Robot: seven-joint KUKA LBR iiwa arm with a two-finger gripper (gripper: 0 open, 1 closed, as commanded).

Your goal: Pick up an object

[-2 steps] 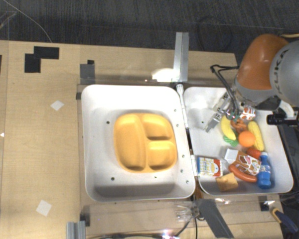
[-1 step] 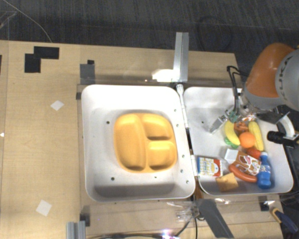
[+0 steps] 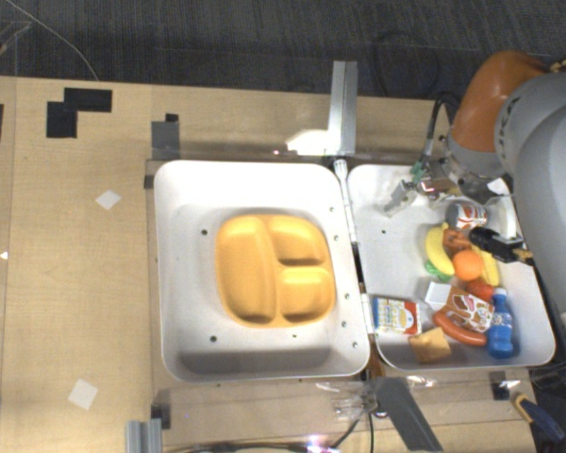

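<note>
Where the right bin (image 3: 387,253) crowds: orange ball (image 3: 468,264), round, bright, among toys.

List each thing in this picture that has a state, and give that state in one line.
Yellow tray: upright, compartments empty, lying in left bin.
Blue bottle: lying on its side in right bin.
Carton: lying flat.
Gripper: over right bin, holding nothing visible.

The arm (image 3: 547,149) is showing as broad, smooth, rounded grey casing, with a glossy orange band (image 3: 491,97) curving just above the wrist. A thin black cable (image 3: 438,121) is running down beside that band. The gripper (image 3: 417,189) is showing as pale metal, with small green and red specks just behind it.
</note>
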